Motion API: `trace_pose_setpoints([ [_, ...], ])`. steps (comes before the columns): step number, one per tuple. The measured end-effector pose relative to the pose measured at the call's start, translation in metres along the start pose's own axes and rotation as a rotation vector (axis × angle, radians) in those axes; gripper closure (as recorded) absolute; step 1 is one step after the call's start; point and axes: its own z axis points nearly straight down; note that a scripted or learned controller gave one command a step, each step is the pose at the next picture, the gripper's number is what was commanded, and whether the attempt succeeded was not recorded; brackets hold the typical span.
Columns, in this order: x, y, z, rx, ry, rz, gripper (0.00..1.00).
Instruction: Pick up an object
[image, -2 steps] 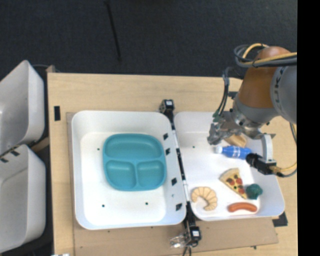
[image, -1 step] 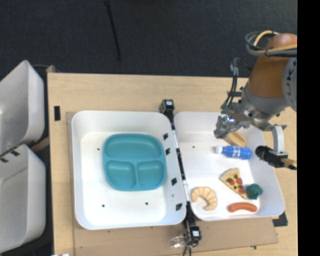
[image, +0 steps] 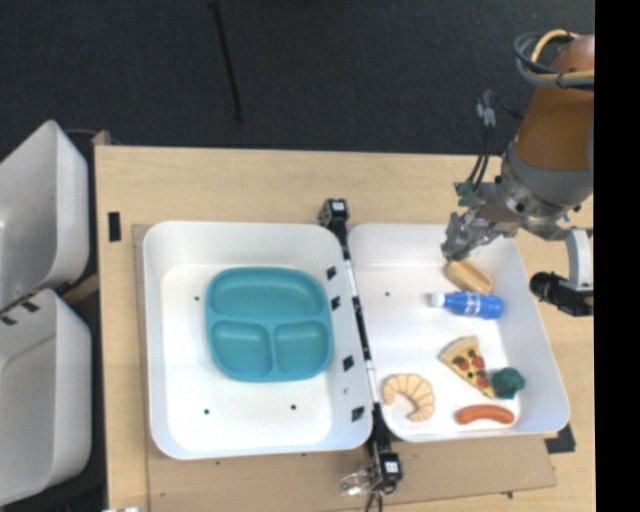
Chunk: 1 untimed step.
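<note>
Gripper (image: 462, 243) hangs over right bin's (image: 400, 262) far side, finger state impossible to tell; bread roll (image: 468, 276) lies just below it, long axis slanting down-right, blue bottle (image: 468, 304) beyond.

I look down on a pale wooden bench (image: 250, 185) bearing two shallow white plastic bins that touch along one edge. In the left white bin (image: 180, 410) lies a teal plastic plate with rounded corners (image: 268, 323), flat near the bin's middle, split into one wide compartment and two smaller ones. The right white bin (image: 400, 260) sits just beside it. A small black clip (image: 333, 211) stands at the far end of the seam between them. Two white moulded tubs (image: 35, 200) stand off the bench's left edge, on dark floor (image: 300, 70).
</note>
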Motion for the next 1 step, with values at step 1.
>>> trace_pose_setpoints([
  [1, 0.0532, -0.0078, 0.0180, 0.005, 0.001, -0.002, 1.00],
])
